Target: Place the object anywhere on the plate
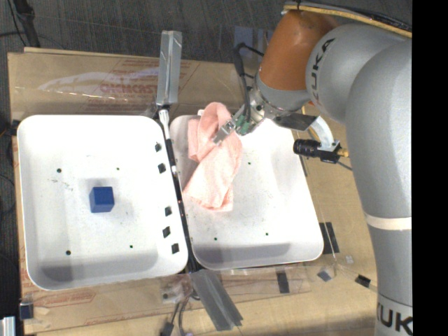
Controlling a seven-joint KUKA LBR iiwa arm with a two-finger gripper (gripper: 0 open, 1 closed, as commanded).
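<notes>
- At the bottom of the frame, nearest the camera, sit the front rims of the two white bins: the left bin (42, 257) and the right bin (280, 247), touching along a central divider.
- Lower left of centre, a small blue cube (102, 199) rests alone on the left bin's floor, well apart from the arm.
- In the middle of the frame a pink cloth (213, 166) hangs in a long fold over the right bin's left half, its lower end on or just above the bin floor near the divider and its upper end bunched at the gripper.
- Upper centre, the gripper (229, 131) appears to be closed on the cloth's upper edge, with fabric visible at its fingertips; this looks like a pinch on a small bunch rather than a deep hold.
- No plate is clearly identifiable; I judge the drop target to be one of the bin floors, but which one I cannot tell.
- To do this step well, I'd judge: lift until the trailing end clears the floor and divider, move slowly so the thin pinch does not slip, and lower the cloth before releasing so it settles fully inside the target.
- Far right and top, the grey arm (378, 138) with its orange band (290, 47) fills the corner.
</notes>
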